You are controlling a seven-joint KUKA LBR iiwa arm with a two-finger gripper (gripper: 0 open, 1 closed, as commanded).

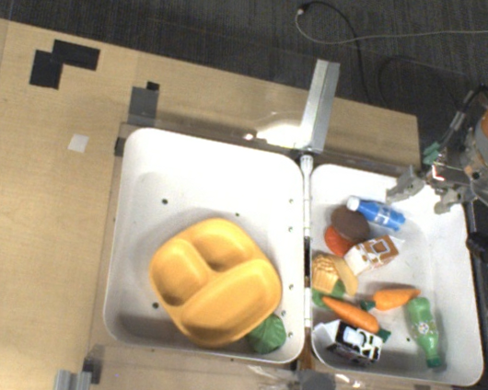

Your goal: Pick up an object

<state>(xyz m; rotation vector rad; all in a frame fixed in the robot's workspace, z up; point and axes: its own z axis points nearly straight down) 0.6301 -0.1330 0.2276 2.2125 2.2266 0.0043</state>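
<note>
Arm poised above the right bin's (477, 305) far corner

The tool (425, 188) hangs released, fingers spread, grasping nothing, just beyond the blue bottle (376, 213).

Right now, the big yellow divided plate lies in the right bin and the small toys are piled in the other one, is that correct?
Not quite: the camera view shows the yellow divided plate in the left bin, beside a green toy. The small toys, such as the blue bottle and carrot, are piled in the right bin.
</note>
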